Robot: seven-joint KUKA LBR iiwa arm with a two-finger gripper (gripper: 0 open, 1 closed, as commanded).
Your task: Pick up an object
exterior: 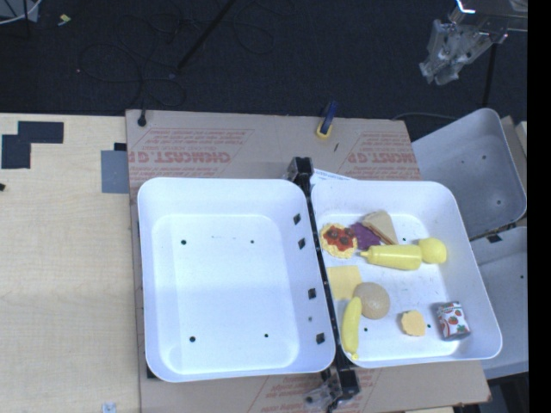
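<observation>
Cardboard sheet [258, 149] under two white bins [164, 231] — dark cabled floor [215, 41] behind — end effector [448, 54] grip state unclear.

gripper [445, 69]: blurred against dark floor at upper right, finger position not determinable | arm: cut off by top edge above the gripper | purple item [368, 237]: partly covered by yellow bottle [405, 255] and tan wedge [380, 225], identity unclear | small printed carton [451, 320]: label too small to read

smooth glossy plastic bins [387, 361]; matt printed cardboard [224, 149] beneath.
</observation>
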